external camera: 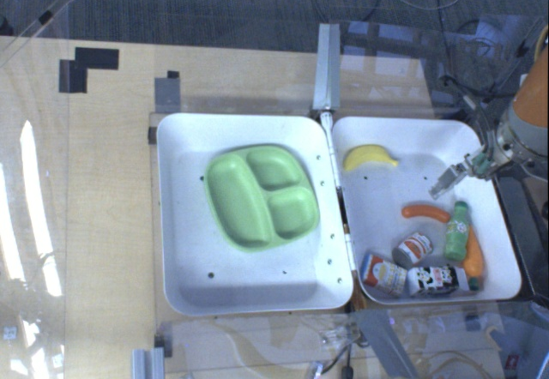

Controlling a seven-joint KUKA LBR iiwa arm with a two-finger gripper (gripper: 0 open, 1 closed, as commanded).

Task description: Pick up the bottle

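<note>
Fingers (448, 182) look slightly apart, holding nothing; bottle (457, 231) stands just below them, long axis near-upright.

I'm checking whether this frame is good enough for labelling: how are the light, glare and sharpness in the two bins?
Camera view: light is even and soft, shadows faint. White glare streaks lie on the bench at left. The green tray and banana look sharp. The gripper is somewhat blurred. The bottle is small, its label unreadable.
</note>
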